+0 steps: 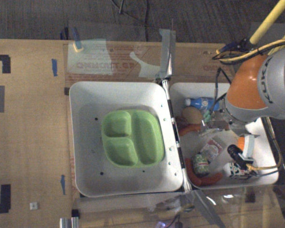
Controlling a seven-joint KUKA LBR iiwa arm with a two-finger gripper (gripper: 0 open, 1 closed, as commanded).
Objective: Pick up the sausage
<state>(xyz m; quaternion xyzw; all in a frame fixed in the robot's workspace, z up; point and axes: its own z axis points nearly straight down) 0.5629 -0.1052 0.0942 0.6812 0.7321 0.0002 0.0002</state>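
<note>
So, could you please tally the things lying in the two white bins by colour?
Green: 2, the divided tray and a small patterned item
Red: 1, the sausage
Blue and white: 1, a bottle
Tan: 1, a rounded item
Total: 5 that I can tell apart.

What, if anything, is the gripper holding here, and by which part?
It cannot be told: the gripper sits low in the right bin, its tip hidden among clutter. The sausage lies apart at the bin's near edge.

The grey arm (263,87) reaches in from the right, its end effector (213,126) pointing down.
</note>
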